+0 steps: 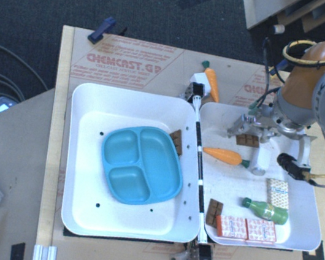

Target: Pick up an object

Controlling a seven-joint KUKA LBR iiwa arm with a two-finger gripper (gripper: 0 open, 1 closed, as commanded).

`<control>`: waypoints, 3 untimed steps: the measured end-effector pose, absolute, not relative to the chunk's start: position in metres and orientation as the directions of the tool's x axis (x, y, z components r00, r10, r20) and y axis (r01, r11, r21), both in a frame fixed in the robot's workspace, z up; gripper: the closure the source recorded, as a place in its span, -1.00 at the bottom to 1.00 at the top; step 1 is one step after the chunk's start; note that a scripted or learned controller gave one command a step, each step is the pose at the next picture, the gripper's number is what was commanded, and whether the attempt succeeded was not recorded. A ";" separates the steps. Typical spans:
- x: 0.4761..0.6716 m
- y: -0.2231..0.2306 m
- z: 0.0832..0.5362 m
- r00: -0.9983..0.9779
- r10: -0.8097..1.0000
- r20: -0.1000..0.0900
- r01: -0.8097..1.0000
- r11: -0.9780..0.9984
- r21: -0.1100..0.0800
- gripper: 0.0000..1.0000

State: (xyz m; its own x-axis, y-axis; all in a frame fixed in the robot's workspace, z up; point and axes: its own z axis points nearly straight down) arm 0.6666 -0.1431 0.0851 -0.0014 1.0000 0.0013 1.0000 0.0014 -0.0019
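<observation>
Nearest the camera, at the front of the right bin [312, 237], two red-and-white cartons [246, 229] are seen side by side, well in front of the pincer [253, 128]. A brown chocolate bar [215, 211] lies just beside them, at the bin's front left corner. A green bottle [266, 210] is laid on its side behind the cartons, and a small patterned box [278, 193] rests behind the bottle, both in front of the pincer and to its right in the view. An orange carrot [223, 156] is shown lying flat near the divider, in front of the pincer and slightly to its left in the view. The pincer is held over the rear of the right bin, below the orange band [313, 72] of the arm; a second brown chocolate bar [248, 140] appears directly at its tips, but whether the pincer is open, closed or gripping cannot be told. A second carrot [211, 84] rests on the table [136, 65] behind the bins. Far left of the pincer, a blue divided plate [141, 165] is set in the left bin [74, 204], with a brown piece [176, 141] at its rear edge.
</observation>
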 end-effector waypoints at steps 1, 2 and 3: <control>0.668 -0.143 0.098 -0.002 1.000 0.000 1.000 0.002 0.003 1.00; 0.668 -0.143 0.098 -0.002 1.000 0.000 1.000 0.002 0.003 -1.00; 0.668 -0.110 0.087 -0.001 1.000 -0.001 1.000 0.001 0.002 -1.00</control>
